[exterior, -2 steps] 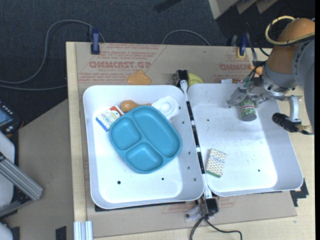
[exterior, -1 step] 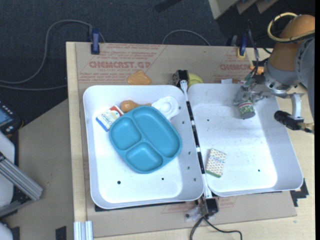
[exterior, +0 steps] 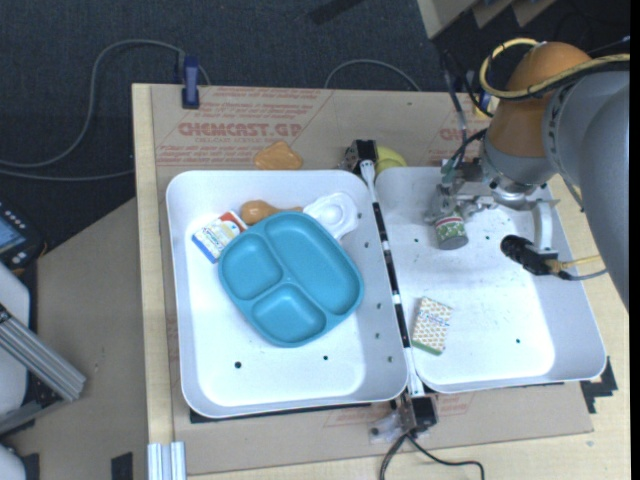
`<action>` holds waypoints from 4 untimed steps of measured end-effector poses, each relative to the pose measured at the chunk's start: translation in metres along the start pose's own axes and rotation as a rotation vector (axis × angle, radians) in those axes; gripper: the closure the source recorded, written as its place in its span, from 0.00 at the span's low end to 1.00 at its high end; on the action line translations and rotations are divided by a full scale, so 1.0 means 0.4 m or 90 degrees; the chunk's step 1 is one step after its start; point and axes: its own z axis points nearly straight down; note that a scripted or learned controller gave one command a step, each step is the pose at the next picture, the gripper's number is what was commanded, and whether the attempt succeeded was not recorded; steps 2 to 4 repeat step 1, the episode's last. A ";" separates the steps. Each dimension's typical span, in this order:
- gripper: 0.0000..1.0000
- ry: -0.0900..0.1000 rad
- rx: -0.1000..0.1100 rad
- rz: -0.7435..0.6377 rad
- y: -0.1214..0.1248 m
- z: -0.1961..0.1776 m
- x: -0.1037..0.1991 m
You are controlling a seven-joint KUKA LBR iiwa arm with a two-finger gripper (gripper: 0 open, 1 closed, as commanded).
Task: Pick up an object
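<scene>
My arm (exterior: 570, 118): grey, with the orange band above the wrist, reaching in from the right over the far part of the right bin
My gripper (exterior: 448, 211): low over the far left area of the right bin, directly at the small cup; whether it is parted or closed I cannot tell, since the wrist hardware hides it from this slant
Small cup (exterior: 451, 231): short cylinder, green body with a pale grey top face, tilted slightly; it sits on the floor of the right bin, touching or just under my gripper; I cannot tell if it is gripped
Patterned sponge (exterior: 432, 325): small flat block, pale top with fine green and pink speckle, darker green edge; lies in the right bin near its left wall, well apart from the cup
Right bin (exterior: 560, 368): shallow, white, floor dotted with small dark specks
Left bin (exterior: 200, 348): shallow, white, touching the right bin along the centre seam
Blue tray (exterior: 290, 278): light blue, three compartments, rounded corners, lying at an angle in the middle of the left bin
Small carton (exterior: 217, 236): white with blue and red print, just beside the tray's far left corner
Orange item (exterior: 258, 210): rounded, partly behind the tray's far edge
White lid (exterior: 333, 213): pale, rounded, tucked against the tray's far right corner
Yellow ball (exterior: 388, 158): on the bench just beyond the bins, at the seam
Bench (exterior: 160, 268): tan board with red printed lettering along the far edge
</scene>
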 end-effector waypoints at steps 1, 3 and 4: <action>1.00 0.000 -0.004 -0.001 -0.082 -0.263 0.232; 1.00 0.000 -0.004 -0.001 -0.082 -0.263 0.232; 1.00 0.000 -0.004 -0.001 -0.082 -0.263 0.232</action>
